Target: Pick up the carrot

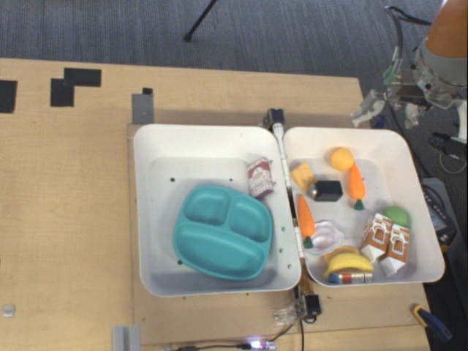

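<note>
Two carrots lie in the right bin [417,196], and either could be the one meant. One carrot [355,183] sits in the upper middle of that bin, orange body slanting down to a green tip, just below a round orange fruit [340,159] and just right of a small black block [327,190]. The second carrot [305,220] lies along the bin's left wall, near the divider between the bins, its lower end touching or nearly touching a clear plastic cup [325,236]. Around them are a yellow cheese wedge [302,175], a banana [349,260] at the lower edge, two small brown-and-white cartons [386,240] and a green piece [397,215] at the lower right. The left bin [153,196] holds a teal divided plate [223,230] and a small red-and-white packet [259,178].

As for progress, nothing of the pick looks done: both carrots rest on the bin floor, untouched, with nothing closing on them. The whole job remains, namely the approach, the descent, the grip and the lift.

The arm sits in the upper right corner of the frame, outside the bin and beyond its upper right rim, the orange band at the very corner. The gripper [387,104] hangs below the wrist, well apart from both carrots. It is small and tangled with cables here, so whether it is spread or closed cannot be told; nothing is seen in its hold.
</note>
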Motion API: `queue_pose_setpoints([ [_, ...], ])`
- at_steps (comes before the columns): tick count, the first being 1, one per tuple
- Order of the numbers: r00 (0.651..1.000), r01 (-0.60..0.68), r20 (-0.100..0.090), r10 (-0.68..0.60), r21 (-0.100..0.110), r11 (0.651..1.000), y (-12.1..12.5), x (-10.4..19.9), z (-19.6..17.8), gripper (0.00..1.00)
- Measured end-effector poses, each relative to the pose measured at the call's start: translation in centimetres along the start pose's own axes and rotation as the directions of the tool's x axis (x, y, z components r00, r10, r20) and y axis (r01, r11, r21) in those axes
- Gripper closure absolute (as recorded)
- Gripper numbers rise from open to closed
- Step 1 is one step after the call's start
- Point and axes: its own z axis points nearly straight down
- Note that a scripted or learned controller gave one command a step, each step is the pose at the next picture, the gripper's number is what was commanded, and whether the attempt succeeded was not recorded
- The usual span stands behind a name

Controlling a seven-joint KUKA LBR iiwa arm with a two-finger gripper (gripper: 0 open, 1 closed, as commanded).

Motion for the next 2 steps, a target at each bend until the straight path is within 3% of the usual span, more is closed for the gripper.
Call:
queue_pose_setpoints([
  [1,0.994,-0.111,0.0,0.111,0.003,0.994,-2.7,-1.7,13.2,0.0],
  [2,0.992,-0.125,0.0,0.125,0.0,0.992,-3.9,-2.2,19.0,0.0],
])
